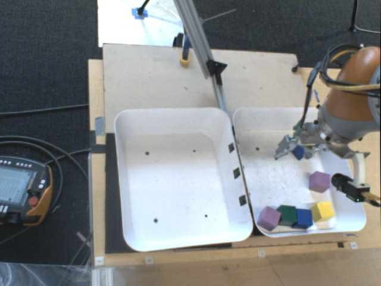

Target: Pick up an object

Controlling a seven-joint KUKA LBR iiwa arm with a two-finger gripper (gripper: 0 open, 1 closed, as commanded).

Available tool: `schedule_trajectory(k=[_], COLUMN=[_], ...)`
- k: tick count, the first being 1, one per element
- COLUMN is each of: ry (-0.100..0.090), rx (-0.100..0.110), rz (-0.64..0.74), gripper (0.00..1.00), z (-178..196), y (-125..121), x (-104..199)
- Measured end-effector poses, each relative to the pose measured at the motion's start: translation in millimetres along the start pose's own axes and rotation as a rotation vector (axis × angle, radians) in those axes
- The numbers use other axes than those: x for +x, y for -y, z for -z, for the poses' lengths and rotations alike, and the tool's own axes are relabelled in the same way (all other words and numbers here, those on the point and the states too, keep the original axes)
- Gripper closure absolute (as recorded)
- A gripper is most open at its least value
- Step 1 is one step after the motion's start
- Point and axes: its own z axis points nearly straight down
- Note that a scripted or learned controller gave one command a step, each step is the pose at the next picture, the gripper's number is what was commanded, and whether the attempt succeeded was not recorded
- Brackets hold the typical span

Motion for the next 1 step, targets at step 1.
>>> schedule_trajectory(k=[1], ry=[0.003], rx=[0.003], rz=[-0.007], gripper=[0.00], z=[-29.7], y=[6.1], x=[-62.3])
